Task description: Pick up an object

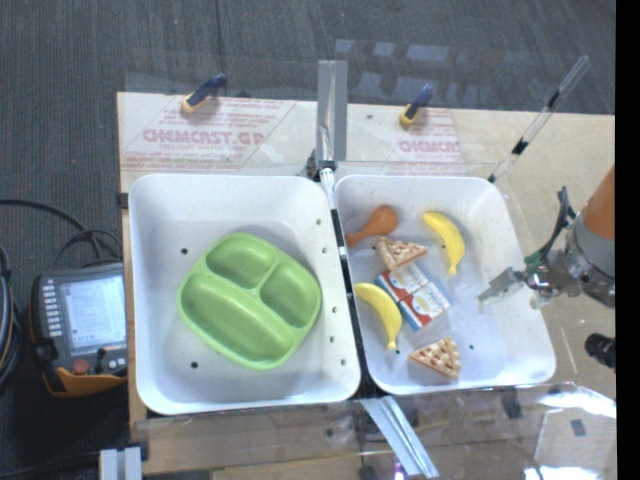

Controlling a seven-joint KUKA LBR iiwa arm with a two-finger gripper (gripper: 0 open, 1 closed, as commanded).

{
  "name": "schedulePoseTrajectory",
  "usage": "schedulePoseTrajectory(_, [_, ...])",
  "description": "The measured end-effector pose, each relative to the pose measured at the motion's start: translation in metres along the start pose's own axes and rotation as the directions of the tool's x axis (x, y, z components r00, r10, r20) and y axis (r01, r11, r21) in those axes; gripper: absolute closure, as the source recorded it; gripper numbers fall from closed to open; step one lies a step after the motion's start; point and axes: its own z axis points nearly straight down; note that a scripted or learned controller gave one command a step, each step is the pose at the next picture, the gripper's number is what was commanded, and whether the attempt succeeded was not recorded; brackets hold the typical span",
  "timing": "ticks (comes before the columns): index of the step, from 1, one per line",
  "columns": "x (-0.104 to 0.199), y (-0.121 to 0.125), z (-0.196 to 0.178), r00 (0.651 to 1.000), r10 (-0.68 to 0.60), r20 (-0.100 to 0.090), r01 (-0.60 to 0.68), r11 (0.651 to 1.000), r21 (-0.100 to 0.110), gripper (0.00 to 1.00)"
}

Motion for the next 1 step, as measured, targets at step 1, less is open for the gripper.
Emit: schedulePoseTrajectory(1, [0.0332, 0.056, 0.0385, 0.999, -0.034, 0.002, 0.034, 0.999, -0.001, 0.0])
